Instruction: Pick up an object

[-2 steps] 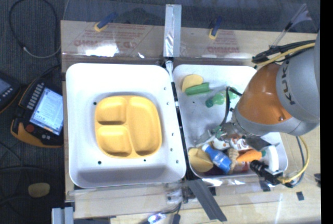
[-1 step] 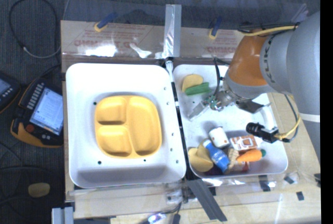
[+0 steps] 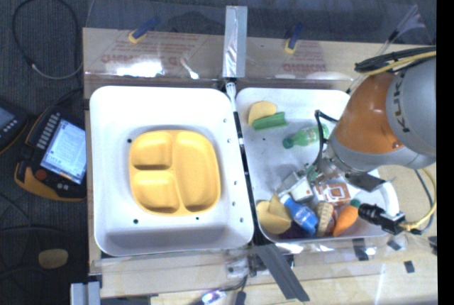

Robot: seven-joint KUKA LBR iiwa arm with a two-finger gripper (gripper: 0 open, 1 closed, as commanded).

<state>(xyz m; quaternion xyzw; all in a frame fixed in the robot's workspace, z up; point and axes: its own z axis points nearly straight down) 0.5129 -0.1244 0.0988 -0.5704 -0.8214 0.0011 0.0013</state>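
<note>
Over the right bin [image 3: 369,229], the arm [image 3: 376,123] reaches down to the clutter at 6 o'clock: a blue bottle [image 3: 301,215], an orange carrot [image 3: 345,218], a yellow piece [image 3: 269,213]. Whether its fingers [image 3: 317,176] are spread or closed cannot be told. A green bottle [image 3: 305,136] lies toward 12 o'clock. A yellow tray [image 3: 174,170] fills the left bin [image 3: 113,112].

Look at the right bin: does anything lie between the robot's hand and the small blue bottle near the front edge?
The hand sits low in the right bin, amid the front clutter. A white packet lies between it and the blue bottle, and an orange carrot-like toy crowds the bottle's side.
</note>
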